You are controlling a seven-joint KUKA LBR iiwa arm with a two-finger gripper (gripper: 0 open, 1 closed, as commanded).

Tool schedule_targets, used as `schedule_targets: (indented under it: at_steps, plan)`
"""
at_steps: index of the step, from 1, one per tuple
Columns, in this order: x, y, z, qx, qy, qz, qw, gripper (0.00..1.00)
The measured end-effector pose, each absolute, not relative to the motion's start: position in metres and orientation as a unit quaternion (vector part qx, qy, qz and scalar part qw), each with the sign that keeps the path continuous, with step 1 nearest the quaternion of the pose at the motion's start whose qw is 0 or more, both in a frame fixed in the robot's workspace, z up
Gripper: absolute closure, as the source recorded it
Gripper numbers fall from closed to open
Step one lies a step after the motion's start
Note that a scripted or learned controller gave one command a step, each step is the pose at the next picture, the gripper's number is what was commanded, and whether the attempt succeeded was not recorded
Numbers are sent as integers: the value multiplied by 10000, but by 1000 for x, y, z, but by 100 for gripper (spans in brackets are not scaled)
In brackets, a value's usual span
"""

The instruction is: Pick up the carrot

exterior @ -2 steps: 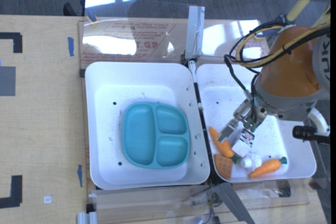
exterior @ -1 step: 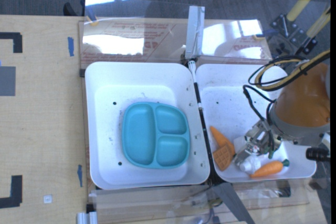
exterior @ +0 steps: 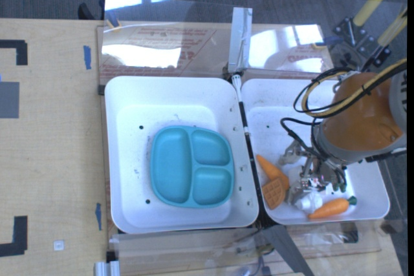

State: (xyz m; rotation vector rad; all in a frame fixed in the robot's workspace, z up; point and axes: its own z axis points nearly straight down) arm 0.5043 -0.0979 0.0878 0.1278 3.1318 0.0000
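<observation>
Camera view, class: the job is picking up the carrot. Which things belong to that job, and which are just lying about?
Job:
- orange carrot with green top
- arm's gripper

Lying about:
- blue divided plastic plate
- orange wedge piece
- tan waffle piece

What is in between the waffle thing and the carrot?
In the camera view, a small white object lies between the waffle piece and the carrot.

Gripper [exterior: 309,179] low in right bin [exterior: 369,187], just above carrot [exterior: 331,207] at near edge. Blue divided plate [exterior: 192,166] in left bin [exterior: 123,139].
</observation>
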Motion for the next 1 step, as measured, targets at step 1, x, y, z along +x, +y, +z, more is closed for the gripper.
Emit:
schedule_targets:
  at_steps: [1]
  plan:
    - [507,-97,100,420,9991,6,87,100]
